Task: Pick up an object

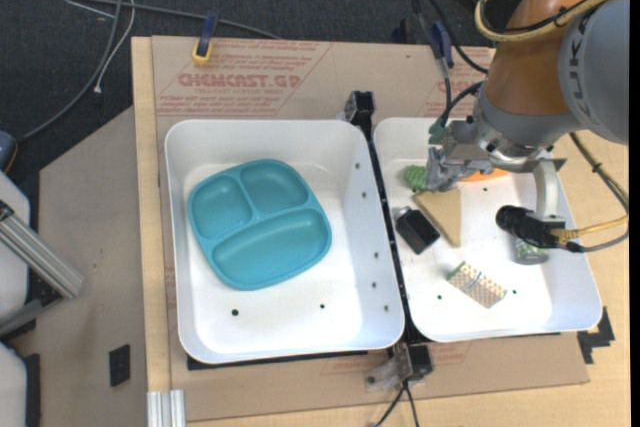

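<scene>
Over the right-hand shallow white bin (pixel 570 310) the grey arm's hand (pixel 447 171) hangs low at the upper left corner, just above a small green object (pixel 416 178) and the top edge of a tan wedge-shaped block (pixel 445 212). Whether it is apart or together I cannot tell; nothing is visibly held. By my judgement this is the reach-and-descend step, with the pick not yet made. The next move calls for settling on one target, likely the green piece or the wedge, and closing squarely without nudging the black rectangular block (pixel 417 229) just beside the wedge. A speckled flat piece (pixel 476 284) lies nearer the front, well apart. The left white bin (pixel 190 315) holds a teal divided plastic plate (pixel 261 222). Printed red letters on the cardboard sheet (pixel 250 75) covering the tabletop read roughly "CHEMCAST GP"; the smaller lines are illegible.
</scene>
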### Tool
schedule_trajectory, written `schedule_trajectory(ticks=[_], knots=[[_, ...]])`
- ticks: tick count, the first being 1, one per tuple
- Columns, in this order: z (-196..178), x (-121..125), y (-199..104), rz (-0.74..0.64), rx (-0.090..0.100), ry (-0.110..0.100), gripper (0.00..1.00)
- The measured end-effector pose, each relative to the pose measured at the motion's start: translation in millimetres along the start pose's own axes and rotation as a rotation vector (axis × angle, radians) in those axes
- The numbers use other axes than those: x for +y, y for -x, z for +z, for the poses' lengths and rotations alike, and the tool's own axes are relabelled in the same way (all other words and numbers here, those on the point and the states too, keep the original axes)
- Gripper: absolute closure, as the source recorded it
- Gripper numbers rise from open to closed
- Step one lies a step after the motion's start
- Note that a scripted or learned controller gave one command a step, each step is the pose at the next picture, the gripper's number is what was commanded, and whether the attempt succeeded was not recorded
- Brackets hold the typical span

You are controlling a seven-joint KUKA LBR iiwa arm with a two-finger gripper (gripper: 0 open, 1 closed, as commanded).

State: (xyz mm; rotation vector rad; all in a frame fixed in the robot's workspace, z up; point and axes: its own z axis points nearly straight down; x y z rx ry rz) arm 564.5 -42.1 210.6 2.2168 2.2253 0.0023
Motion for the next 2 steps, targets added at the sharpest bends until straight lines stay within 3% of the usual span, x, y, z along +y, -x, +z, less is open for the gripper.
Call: schedule_trajectory(ticks=[2], knots=[[-19.8, 42.5, -89.1, 0.001, 0.0, 0.001, 1.0]])
